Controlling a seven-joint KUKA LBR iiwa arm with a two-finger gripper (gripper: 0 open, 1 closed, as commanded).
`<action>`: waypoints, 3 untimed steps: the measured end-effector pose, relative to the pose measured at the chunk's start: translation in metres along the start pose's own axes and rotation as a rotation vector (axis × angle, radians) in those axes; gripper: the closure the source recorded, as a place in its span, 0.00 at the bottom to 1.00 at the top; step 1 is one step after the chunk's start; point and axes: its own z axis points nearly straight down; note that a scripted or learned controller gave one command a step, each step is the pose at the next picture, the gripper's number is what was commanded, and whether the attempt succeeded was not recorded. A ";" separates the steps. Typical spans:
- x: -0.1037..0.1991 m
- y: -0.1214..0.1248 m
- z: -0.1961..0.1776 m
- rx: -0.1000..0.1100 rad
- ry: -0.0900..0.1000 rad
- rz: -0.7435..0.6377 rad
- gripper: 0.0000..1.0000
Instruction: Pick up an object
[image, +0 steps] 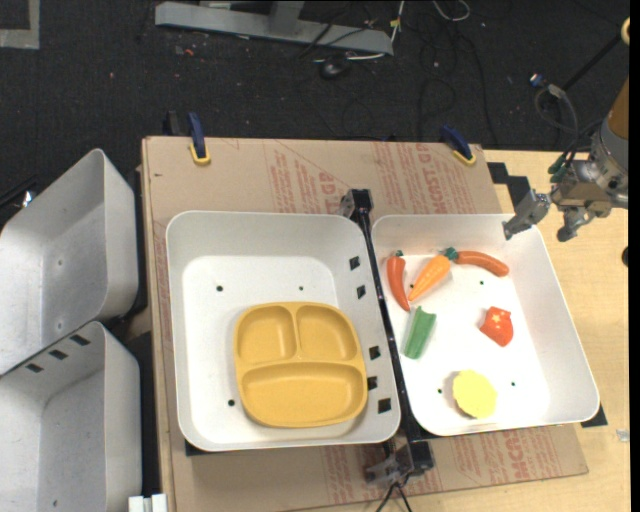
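Lowest in the frame among the pickable things, a round yellow toy (475, 393) lies flat near the bottom edge of the right bin (560, 320). Up and to the left of it a green piece (419, 333) lies on a slant, and to its right sits a small red chunk (497, 325), well apart from both. Along the bin's upper part three long pieces crowd together: a red chili (398, 281) against the left wall, an orange carrot (431, 275) with a green top leaning just beside it, and an orange-red sausage shape (482, 263) lying crosswise to the right.

At the right edge of the frame the gripper (544, 221) hangs above the bin's upper right corner, its two dark fingers spread apart with nothing between them.

Bare white floor shows in the right bin's lower right. The left bin (200, 300) holds a yellow divided tray (298, 363) in its lower half
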 end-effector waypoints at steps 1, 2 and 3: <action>0.001 0.002 -0.007 -0.012 -0.003 -0.003 0.00; -0.005 0.009 0.051 -0.007 -0.002 -0.001 0.00; -0.014 0.011 0.110 -0.008 -0.002 0.000 0.00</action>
